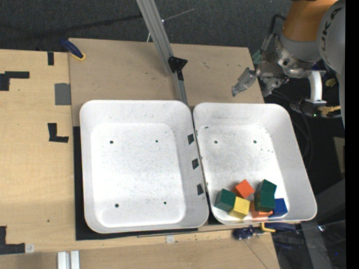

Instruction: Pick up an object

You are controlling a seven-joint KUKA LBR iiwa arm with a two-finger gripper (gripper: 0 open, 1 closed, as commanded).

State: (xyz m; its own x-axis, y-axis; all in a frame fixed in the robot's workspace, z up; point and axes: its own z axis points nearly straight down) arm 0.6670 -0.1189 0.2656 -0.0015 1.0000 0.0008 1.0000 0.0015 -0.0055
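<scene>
so, the blocks sit untouched in the right bin's near corner

meanwhile the pincer (pixel 244 83) hangs at the far right of the scene, above the bare counter (pixel 129 66) just beyond the far rim of the right bin (pixel 291 144). its grey metal tip points left and down; whether it is wide or narrow i cannot tell, and nothing shows between its tips. behind it the arm (pixel 308 27) rises out of the top right corner, smooth grey casing with a glossy orange band.

both bins are shallow white trays with rounded corners, their floors speckled with fine dark dots and a few small holes. the left bin (pixel 90 150) lies beside the right one, rims touching along the middle.

the things to pick are small, hard-edged cubes crowded in the near right corner of the right bin. an orange block (pixel 244 188) sits on its edge toward the far side of the cluster, a dark green block (pixel 225 199) lies at its left, and a yellow block (pixel 241 207) rests just near of both. another dark green block (pixel 267 193) stands at the right, with a blue block (pixel 279 207) near it against the bin wall. a second orange piece peeks out low between yellow and blue.

the counter is matte tan board, with black tape marks at the left. a slim silver metal bar (pixel 160 29) slants down from the far edge to the gap between the bins.
</scene>
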